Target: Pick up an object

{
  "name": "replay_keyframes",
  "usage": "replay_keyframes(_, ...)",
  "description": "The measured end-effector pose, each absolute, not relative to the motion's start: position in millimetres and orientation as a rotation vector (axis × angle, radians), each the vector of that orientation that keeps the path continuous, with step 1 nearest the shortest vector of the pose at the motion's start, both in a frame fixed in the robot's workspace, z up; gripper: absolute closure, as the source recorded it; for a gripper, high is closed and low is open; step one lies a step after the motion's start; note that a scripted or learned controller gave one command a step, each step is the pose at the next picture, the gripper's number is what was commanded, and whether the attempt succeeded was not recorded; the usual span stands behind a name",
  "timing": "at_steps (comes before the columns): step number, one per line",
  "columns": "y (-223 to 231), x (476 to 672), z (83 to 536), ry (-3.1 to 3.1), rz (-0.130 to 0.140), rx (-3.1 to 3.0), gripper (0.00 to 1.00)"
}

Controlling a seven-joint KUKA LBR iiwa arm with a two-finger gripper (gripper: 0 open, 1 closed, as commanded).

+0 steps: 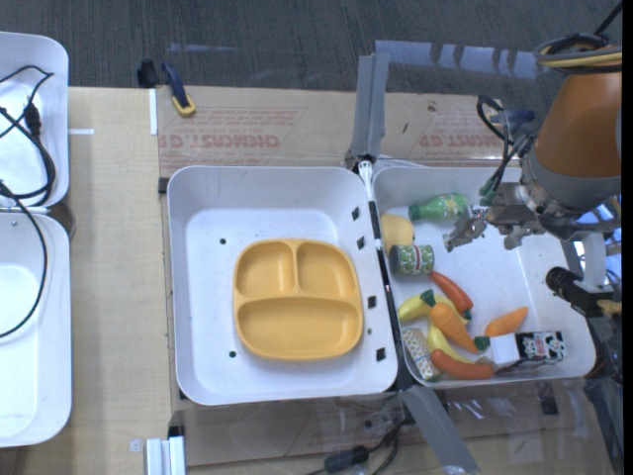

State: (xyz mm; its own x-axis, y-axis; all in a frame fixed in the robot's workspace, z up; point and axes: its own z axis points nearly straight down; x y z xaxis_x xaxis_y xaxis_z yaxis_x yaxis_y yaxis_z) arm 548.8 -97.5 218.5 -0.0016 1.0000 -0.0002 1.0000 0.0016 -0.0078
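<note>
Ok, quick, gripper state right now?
Gripper: over the right bin, beside the green bottle, nothing seen between its fingers; open or shut cannot be told.

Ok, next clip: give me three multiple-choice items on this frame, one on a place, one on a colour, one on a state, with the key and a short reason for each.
1. Where does the divided plate lie?
A. in the left bin
B. in the right bin
C. on the bare bench

2. What colour is the divided plate?
A. blue
B. yellow
C. red

3. How does the gripper stand to the green bottle?
A. it holds the bottle lifted above the bin
B. it is over the left bin, far from the bottle
C. it is over the right bin beside the bottle, which lies on the bin floor

Key:
1 A: the plate sits alone in the middle of the left bin.
2 B: it is yellow all over.
3 C: the bottle lies flat, just left of the gripper.
</note>
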Motion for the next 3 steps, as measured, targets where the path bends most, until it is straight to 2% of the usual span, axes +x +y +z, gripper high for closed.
replay_keyframes(1, -107.5, 512.3, 114.7, -2.271, 0.007, -2.161, 0.00)
replay_keyframes(2, -108.9, 512.8, 120.0, -2.264, 0.012, -2.164, 1.00)
replay_keyframes(3, -125.9, 516.6, 110.1, -2.622, -0.002, -1.746, 1.00)
